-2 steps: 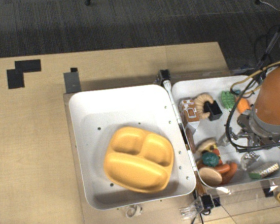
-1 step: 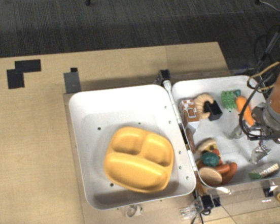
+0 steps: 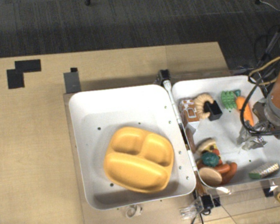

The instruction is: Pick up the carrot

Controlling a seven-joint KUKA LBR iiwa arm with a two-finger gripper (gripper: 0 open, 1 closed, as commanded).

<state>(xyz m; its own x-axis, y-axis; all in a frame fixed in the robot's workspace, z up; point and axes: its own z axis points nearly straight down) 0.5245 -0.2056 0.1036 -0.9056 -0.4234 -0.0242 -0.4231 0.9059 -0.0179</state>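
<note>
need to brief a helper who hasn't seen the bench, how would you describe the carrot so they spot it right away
Start at the right-hand white bin, the one crowded with small toys. Look along its far right side, beside the arm's orange band: the carrot is a slim orange stick lying just right of the green block, the only plain orange piece there.

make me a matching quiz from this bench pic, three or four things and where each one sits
Things:
1. big yellow bread-shaped toy
2. carrot
3. green block
4. hand

Places:
A. right bin, far side, left of the carrot's top
B. middle of the left bin
C. right bin, low over the floor near the right side
D. right bin, beside the arm, orange

Pairs: 1-B, 2-D, 3-A, 4-C
</note>
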